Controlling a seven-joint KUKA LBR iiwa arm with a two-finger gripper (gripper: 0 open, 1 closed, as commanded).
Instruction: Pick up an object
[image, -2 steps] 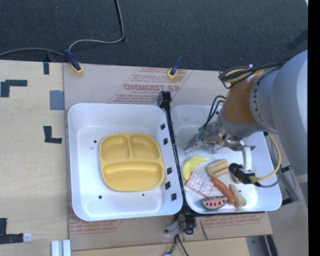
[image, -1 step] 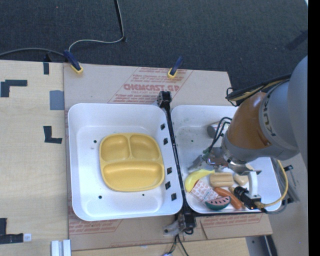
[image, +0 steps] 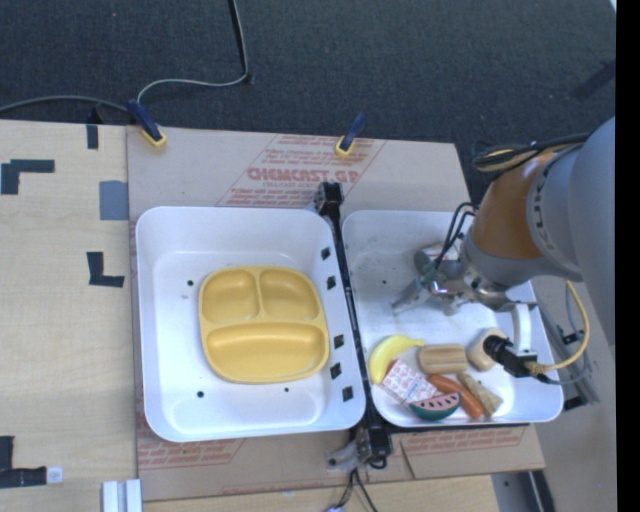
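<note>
you see the gripper (image: 425, 288) at centre right over the right bin (image: 380, 240), fingers apart and holding nothing. toy food (image: 432, 378) lies lower right; a yellow tray (image: 264, 324) sits in the left bin (image: 160, 300).

Even, fairly bright light from overhead fills the scene, with only faint soft shadows. The two white bins (image: 160, 330) look slightly washed out, with mild glare on their floors. The picture is low in resolution and a little soft; the arm (image: 560, 215) at the right is blurred.
</note>
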